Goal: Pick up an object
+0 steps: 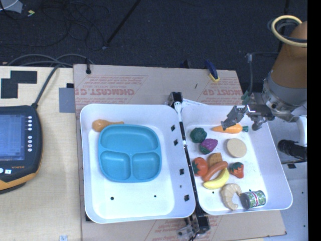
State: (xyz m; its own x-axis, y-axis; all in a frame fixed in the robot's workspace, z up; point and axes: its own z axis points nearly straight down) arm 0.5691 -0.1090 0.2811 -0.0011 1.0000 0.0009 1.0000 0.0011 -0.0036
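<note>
- While the grey arm with its orange band reaches in from the right, its two-finger gripper [234, 118] sits over the upper part of the right shallow white bin [281, 195], right beside the orange toy carrot [226, 129].
- How far the gripper is open, and whether it has hold of anything, cannot be told from this slanted view; the dark metal parts overlap the carrot's top edge.
- Any toy will serve, and the nearest is the carrot, lying on its side near the bin's far wall, with its green stub towards the arm.
- Just below it lie a dark green broccoli-like toy [198, 134], a purple toy [208, 145] and a flat tan disc [236, 147]; further down are a yellow banana [217, 180], red and orange pieces, a pale shrimp-like shape and a small tin can [253, 199].
- The left white bin [88, 134] holds a blue divided plastic tray [129, 152] and a small orange-brown toy [102, 125] at its top corner.
- To do this step well, I judge the gripper should straddle the carrot across its narrow width, near its thicker middle, and descend straight.
- Closing before reaching the bin floor would likely pinch only the rounded top and let it slip.
- A straight upward lift should avoid the neighbouring toys.
</note>
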